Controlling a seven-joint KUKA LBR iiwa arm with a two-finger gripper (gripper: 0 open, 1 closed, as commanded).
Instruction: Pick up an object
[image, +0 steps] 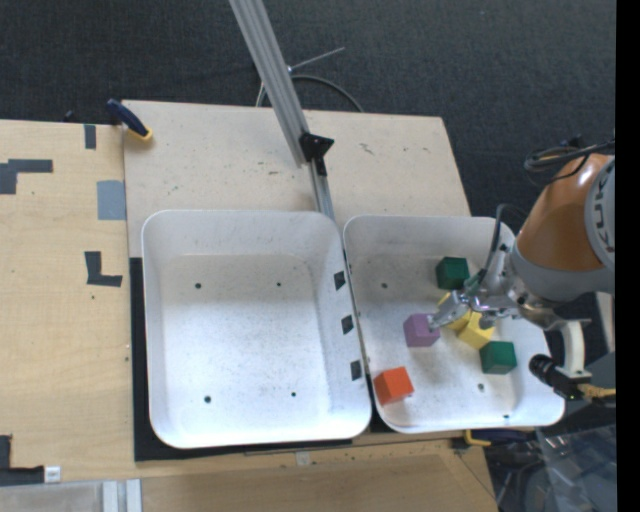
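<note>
In the right bin (400, 232) lie several blocks: a dark green one (452, 271) at the back, a purple one (420, 331) in the middle, a yellow one (472, 328), a green one (498, 356) to the right and an orange one (393, 384) at the front left. My gripper (452, 312) is low in this bin, reaching in from the right. It sits between the purple block and the yellow block, partly covering the yellow one. No block is lifted off the bin floor.
The left bin (160, 300) stands beside the right one, with a shared raised wall (345, 320) between them. A slanted metal pole (285, 90) rises behind the bins. A blue and yellow tool (128, 119) lies on the bench at the far left.
</note>
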